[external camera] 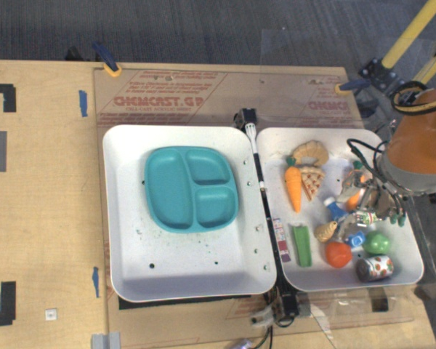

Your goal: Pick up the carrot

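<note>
The carrot (293,186) is orange with a green top and lies lengthwise in the left part of the right bin (414,257), near the divider. My gripper (361,203) hangs low over the clutter in the right half of that bin, well to the right of the carrot and apart from it. The orange-banded wrist (419,145) rises above it at the bin's right edge.
A bread piece (309,152) and a waffle slice (313,182) lie right beside the carrot. A green stick (301,244), red tomato (338,254), green ball (378,243) and a can (375,268) fill the near side. The left bin (131,260) holds a teal divided plate (191,187).
</note>
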Available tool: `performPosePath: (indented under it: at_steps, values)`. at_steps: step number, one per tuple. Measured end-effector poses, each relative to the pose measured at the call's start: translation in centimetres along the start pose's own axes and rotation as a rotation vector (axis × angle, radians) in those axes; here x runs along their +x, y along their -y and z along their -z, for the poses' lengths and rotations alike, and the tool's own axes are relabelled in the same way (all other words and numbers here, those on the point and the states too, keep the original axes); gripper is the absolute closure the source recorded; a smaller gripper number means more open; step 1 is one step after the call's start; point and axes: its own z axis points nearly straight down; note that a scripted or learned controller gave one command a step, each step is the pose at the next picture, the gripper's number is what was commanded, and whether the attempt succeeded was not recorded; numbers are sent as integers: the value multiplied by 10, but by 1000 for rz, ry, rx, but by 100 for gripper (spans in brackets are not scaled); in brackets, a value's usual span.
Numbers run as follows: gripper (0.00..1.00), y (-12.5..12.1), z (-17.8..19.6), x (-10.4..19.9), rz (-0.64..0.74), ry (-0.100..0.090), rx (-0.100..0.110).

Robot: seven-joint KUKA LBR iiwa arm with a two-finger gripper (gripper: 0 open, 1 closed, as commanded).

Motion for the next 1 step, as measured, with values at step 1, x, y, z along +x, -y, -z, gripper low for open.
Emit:
performPosePath:
  at_steps: [1]
  values:
    - [0, 15, -9, -58, -74, 6, -1]
